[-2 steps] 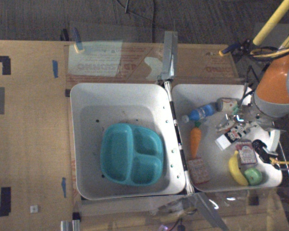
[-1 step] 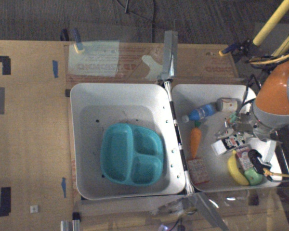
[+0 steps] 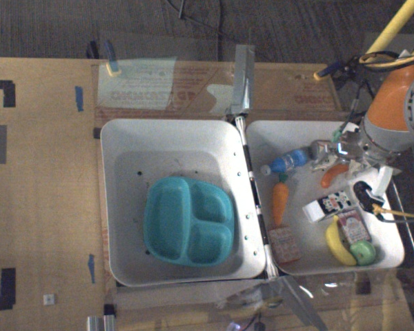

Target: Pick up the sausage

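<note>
The sausage (image 3: 333, 174) is a small orange-red thing lying in the right bin (image 3: 290, 133), up near the far right side. The jaws (image 3: 339, 158) sit right over it, at the end of the grey arm with the orange band (image 3: 395, 109) — but they are too dark and blurry, so I cannot tell how wide they are or if they have hold of anything. Just left of the sausage lies a blue bottle (image 3: 287, 162). A carrot (image 3: 280, 202) lies below the bottle. A banana (image 3: 338, 245) and a green apple (image 3: 363, 252) sit in the near right corner — touching. The left bin (image 3: 124, 143) holds a teal tray (image 3: 188, 221).
</note>
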`<state>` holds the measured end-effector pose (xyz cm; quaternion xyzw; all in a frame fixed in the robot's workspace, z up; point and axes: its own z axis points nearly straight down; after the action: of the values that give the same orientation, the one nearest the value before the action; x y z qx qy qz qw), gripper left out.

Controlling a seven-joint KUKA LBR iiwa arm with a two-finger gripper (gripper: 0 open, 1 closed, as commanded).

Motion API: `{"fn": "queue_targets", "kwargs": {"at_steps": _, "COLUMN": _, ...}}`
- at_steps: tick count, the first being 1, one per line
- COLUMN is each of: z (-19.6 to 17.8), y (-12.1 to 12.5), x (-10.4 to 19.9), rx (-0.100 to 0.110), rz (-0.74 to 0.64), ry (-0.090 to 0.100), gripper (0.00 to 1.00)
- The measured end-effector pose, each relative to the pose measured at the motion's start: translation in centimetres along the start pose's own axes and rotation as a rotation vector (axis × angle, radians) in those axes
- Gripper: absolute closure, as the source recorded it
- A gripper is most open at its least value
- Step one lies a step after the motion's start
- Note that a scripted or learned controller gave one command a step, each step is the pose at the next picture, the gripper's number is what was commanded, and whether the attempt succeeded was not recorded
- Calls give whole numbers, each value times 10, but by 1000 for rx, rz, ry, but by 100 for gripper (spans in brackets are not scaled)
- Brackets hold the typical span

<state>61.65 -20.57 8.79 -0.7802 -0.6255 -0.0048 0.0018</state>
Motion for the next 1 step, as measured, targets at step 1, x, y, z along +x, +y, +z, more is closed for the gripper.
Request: {"fn": "queue_targets", "kwargs": {"at_steps": 1, "z": -10, "y": 0, "x": -2, "rx": 0, "rz": -1, "ry": -9, "gripper": 100}}
